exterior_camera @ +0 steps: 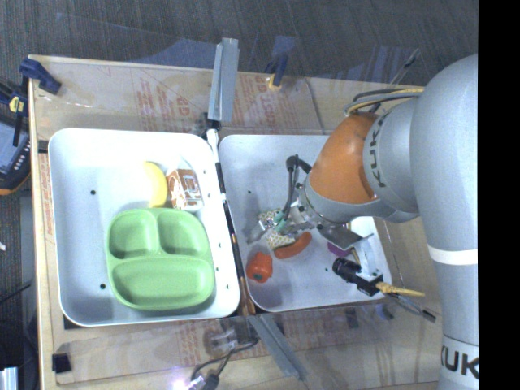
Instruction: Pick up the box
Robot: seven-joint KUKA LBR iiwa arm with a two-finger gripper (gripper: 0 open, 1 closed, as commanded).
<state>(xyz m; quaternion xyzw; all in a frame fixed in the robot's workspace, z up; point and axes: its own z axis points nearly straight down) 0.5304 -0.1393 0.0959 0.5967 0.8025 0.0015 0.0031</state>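
Landmark: the green divided tray (161, 260), lying flat in the left bin (73, 218).

Just above the tray's upper edge, a yellow rounded item (154, 183) and the box (185, 188) sit side by side, touching or nearly so. The box is small and brown with a printed face. Its long axis appears to run up-and-down in the view, roughly parallel to the divider between the bins, though its small size makes this uncertain. It likely rests wedged between tray and bin wall.

Right of the tray, across the divider, the right bin (244, 161) holds an orange-red item (259, 267).

Further right, the gripper (286, 222) hangs low over a cluttered patch. Finger state cannot be determined. It is well apart from the box, so the approach is judged not yet made.
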